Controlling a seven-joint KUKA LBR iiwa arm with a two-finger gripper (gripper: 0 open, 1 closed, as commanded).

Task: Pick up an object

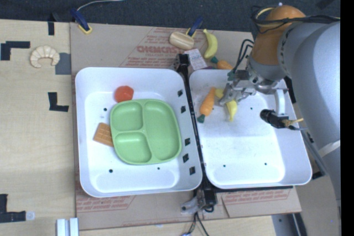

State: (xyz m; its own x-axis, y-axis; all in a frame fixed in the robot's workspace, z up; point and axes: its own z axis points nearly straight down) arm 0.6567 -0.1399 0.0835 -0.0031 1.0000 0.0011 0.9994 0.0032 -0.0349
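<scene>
Fingers [232, 98] meet small yellow pepper [232, 109], apparently pinching it; grip unclear.

**Colours on the bench**

A pale green divided plastic plate [146, 131] sits in the white left bin [88, 119], beside a red-orange round piece [124, 93] and a tan ridged cracker [103, 134]. The white right bin [249, 157] holds an orange carrot [207, 101] and a yellow pepper [232, 110]. Brown cardboard [138, 50] carries red lettering.

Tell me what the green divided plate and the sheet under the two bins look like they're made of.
The green divided plate looks like molded plastic with a matte finish: uniform color, soft rounded compartment ridges. The sheet under the bins looks like brown corrugated cardboard, dull, with red printed lettering and clamps at its top edge.
</scene>
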